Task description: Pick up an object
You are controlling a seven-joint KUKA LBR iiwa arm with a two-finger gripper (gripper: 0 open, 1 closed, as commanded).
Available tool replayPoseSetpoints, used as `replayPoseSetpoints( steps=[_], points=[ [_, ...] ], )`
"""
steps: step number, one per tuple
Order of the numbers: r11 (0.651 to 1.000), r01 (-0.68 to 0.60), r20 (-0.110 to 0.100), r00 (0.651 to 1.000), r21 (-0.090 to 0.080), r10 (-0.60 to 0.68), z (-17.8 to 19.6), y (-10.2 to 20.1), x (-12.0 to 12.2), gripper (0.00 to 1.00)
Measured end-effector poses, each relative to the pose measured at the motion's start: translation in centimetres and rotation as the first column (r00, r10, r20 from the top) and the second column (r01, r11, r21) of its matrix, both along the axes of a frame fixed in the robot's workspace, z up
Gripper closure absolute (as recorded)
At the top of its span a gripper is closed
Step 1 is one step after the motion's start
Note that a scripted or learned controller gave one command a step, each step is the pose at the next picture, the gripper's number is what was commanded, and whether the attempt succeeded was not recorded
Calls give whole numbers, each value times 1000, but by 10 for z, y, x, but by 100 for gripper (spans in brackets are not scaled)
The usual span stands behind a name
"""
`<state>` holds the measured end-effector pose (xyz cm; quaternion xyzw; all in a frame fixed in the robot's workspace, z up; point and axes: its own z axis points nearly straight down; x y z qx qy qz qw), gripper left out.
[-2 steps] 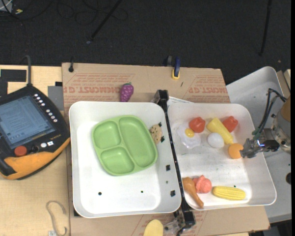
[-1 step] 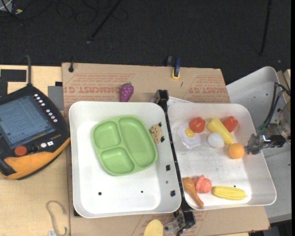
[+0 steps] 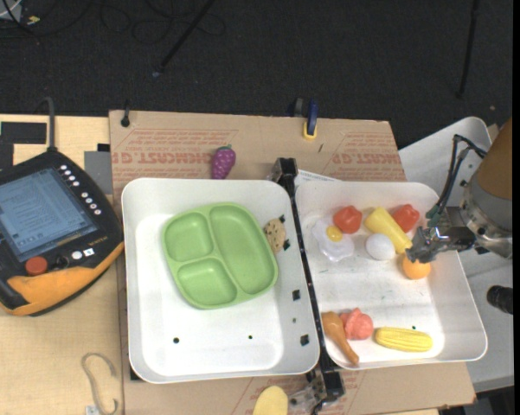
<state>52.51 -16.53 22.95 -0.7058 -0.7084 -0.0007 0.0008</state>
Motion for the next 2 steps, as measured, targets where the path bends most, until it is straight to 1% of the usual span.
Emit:
replayPoseSetpoints(
  steps=[1,2],
  points=[
    [1000,-1,-3,1000,1,1,-9,59,13,100],
    [1000,0,-1,1000,0,0,-10,105,33,100]
  ],
)
